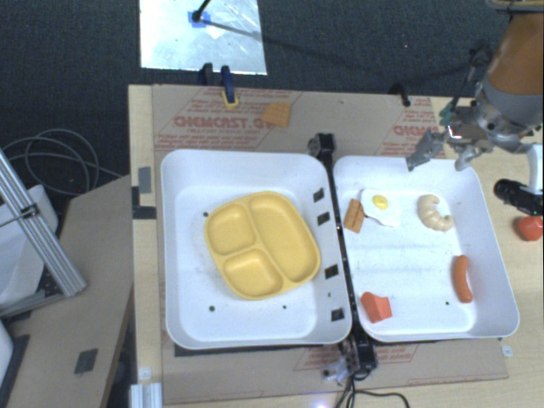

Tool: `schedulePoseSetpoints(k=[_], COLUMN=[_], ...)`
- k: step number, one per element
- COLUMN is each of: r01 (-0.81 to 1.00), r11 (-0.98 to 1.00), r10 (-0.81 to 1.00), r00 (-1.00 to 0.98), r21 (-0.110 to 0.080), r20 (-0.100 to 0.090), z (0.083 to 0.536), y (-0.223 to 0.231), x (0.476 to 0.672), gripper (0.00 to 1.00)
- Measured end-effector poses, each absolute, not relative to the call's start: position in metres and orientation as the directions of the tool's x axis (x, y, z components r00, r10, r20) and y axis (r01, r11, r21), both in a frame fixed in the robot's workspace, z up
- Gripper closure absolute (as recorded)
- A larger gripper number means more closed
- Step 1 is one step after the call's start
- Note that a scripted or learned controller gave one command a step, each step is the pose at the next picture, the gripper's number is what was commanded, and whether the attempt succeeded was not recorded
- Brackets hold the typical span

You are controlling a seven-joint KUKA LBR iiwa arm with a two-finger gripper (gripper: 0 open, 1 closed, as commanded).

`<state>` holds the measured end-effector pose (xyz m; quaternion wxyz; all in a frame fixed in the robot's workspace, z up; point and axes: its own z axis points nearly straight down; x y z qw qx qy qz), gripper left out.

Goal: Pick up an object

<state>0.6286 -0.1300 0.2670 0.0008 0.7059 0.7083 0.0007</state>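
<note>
Over the far rim of the right bin (416, 266), roughly 1 o'clock on it, you've got the pincer (444, 154). Jaws are spread wide with nothing between them. It looks clear of the contents, but height is hard to read at this slant.

Camera view, right bin, your pick candidates:
- croissant (436, 213) at 1 o'clock, closest to the pincer, just toward 6 from it
- fried egg (378, 204) at 11 o'clock
- brown strip (354, 216) on the egg's 9 o'clock side, touching it or nearly, close to the bin wall
- sausage (461, 279) at 4 o'clock, lying about 12-to-6 near the wall
- red block (376, 306) at 7 o'clock

Everything sits well apart except the egg and strip. I'd go for the croissant: it's free on all sides, bulky enough for those jaws, and needs the shortest move. The egg is flat, so probably a poor grip.

Left bin (187, 270): a yellow divided plate (262, 245) with three compartments, nothing in them, sitting central and slightly skewed. My guess is it's a drop target, not a pick.

The bench (357, 113) around the bins is covered in brown masking paper with red print. It reads "CHEMCAST" at 11 o'clock and again at 1 o'clock; the finer text is too small to read.

A tan square (276, 113) lies on that paper beyond the left bin. A red thing (529, 226) sits outside the right bin at 3 o'clock, likely out of play.
</note>
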Motion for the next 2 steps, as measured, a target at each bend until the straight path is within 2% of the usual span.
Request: schedulePoseSetpoints(k=[1,2], r01=[1.000,1.000], r11=[-0.001,0.009], r10=[1.000,1.000], r00=[0.001,-0.009], r21=[-0.008,0.019], r20=[0.002,-0.002], z=[0.143,0.317], y=[-0.137,-0.104], x=[0.574,0.585], gripper=[0.00,0.00])
